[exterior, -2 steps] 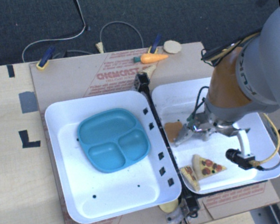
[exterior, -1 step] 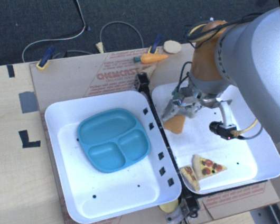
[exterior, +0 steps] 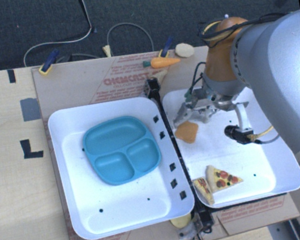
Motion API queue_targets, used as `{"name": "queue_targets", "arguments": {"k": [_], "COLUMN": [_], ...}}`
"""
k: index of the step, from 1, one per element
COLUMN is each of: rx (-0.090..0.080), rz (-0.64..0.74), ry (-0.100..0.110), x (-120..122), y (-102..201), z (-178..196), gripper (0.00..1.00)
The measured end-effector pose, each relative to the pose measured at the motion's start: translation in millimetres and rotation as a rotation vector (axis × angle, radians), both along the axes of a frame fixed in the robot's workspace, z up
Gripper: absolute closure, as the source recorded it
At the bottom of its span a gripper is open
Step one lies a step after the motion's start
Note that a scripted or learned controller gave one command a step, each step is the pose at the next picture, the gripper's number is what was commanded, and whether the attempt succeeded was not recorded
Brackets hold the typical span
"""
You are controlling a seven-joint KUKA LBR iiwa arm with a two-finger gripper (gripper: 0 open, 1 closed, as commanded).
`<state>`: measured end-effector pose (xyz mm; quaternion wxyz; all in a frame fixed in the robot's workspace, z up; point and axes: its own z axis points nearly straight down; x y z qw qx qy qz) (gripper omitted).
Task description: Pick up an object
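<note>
Just below the gripper (exterior: pixel 186 113), a tan bread-like piece (exterior: pixel 187 132) is lying in the right bin (exterior: pixel 281 177), close against the divider (exterior: pixel 169 142) between the bins; how the gripper is set I cannot tell from this slant. Risk, as I judge it: the piece is sitting so near the bin wall that a descent could be clipping the wall or nudging the piece aside. Further below the gripper, a pizza slice (exterior: pixel 222 178) and a small pastry (exterior: pixel 202 189) are resting near the bin's front edge. Off to its left, a blue divided plate (exterior: pixel 122 149) is occupying the left bin (exterior: pixel 78 215). Above it, a toy carrot (exterior: pixel 164 61) and a pale egg-shaped thing (exterior: pixel 185 50) are lying on the cardboard.
</note>
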<state>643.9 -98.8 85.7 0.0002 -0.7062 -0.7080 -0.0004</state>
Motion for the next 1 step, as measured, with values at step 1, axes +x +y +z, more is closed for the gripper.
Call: {"name": "queue_targets", "arguments": {"k": [1], "rx": [-0.002], "rz": [-0.001], "ry": [-0.001], "x": [10.0], "y": [5.3], "z": [-0.2], "gripper": [0.00]}}
